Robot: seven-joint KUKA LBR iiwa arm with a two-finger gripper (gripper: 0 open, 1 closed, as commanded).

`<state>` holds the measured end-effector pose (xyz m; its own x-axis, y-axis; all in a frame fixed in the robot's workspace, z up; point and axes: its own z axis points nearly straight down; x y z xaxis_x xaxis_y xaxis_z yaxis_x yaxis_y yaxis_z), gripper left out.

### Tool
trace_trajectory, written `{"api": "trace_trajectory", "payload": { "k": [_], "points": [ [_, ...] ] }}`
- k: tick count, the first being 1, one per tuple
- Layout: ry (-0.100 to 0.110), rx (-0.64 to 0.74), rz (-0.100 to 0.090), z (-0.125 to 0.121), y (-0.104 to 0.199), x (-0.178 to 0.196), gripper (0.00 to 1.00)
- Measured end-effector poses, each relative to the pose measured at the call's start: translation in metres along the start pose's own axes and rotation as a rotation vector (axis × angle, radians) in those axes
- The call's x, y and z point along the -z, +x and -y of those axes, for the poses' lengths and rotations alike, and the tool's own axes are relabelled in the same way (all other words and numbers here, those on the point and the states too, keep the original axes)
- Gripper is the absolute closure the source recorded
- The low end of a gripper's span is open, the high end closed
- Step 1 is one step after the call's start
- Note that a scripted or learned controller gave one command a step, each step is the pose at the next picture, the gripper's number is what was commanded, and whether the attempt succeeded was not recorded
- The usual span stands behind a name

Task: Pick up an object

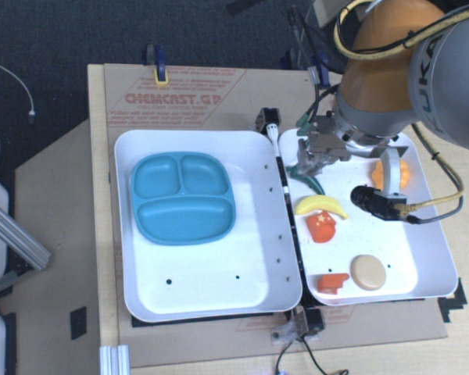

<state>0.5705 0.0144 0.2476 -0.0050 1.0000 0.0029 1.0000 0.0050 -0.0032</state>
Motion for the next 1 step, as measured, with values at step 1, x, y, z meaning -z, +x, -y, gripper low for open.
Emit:
{"api": "trace_trajectory", "payload": {
  "k": [1],
  "points": [
    [0.001,0.000,0.001,0.0247,0.0503,-0.0059,1.00]
  ]
}}
